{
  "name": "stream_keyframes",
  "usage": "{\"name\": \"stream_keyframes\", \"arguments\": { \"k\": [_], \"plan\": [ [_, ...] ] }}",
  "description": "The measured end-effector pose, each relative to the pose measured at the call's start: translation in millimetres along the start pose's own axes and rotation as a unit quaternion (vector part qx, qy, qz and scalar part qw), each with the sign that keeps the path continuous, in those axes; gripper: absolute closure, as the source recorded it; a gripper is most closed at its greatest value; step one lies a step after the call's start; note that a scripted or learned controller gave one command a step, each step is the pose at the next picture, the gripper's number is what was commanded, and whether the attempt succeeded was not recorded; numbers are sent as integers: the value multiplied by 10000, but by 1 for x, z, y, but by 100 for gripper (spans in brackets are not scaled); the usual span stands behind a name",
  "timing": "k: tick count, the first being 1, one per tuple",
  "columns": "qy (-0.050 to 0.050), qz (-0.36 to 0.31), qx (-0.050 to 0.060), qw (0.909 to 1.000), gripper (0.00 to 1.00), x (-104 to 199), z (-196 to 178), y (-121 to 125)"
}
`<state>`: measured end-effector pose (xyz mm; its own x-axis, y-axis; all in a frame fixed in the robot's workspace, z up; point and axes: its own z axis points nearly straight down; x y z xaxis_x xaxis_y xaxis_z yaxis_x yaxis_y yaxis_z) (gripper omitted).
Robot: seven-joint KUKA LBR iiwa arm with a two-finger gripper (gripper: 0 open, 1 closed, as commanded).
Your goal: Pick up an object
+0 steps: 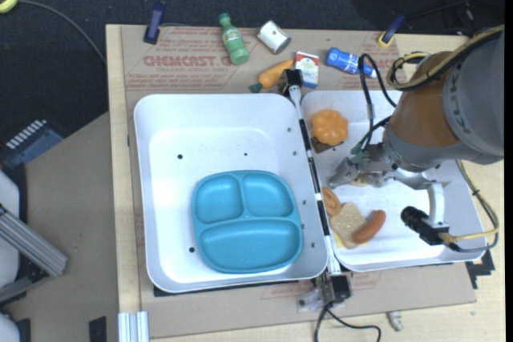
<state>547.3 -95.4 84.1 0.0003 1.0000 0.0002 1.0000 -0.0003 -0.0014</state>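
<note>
1. jaws: cannot tell how they stand. the gripper (358, 170) sits low in the right bin (457, 248), seen from above, its tip a dark tangle of metal and cable under the wrist.
2. nearest candidates, just beside and below the tip: a slice of toast (346, 223), a sausage (369, 226) lying against the toast's right edge, and a small orange-brown piece (331, 199) by the bin's left wall.
3. up the bin, near the left wall: an orange round lump (329, 126), apart from the gripper.
4. handling, judged: all look like light plastic play food, stiff, smooth, somewhat slippery. the sausage seems the best take, pinched across its narrow middle. toast lies flat, little edge to catch. the round lump may squirt out unless pinched across its widest part.
5. left bin (160, 132) bears a blue divided plate (246, 220).
6. beyond the bins on the bench: a green bottle (234, 40), small carton (306, 68), blue can (345, 60).
</note>
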Motion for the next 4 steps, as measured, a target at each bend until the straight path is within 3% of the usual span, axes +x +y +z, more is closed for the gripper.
{"name": "stream_keyframes", "arguments": {
  "k": [1,2,3,4],
  "plan": [
    [-3,-4,-12,10000,0,2,-1,32],
    [-6,-1,-13,10000,0,-10,-1,42],
    [0,3,2,10000,0,-5,0,-44],
    [4,1,4,10000,0,-5,0,-69]
  ]
}}
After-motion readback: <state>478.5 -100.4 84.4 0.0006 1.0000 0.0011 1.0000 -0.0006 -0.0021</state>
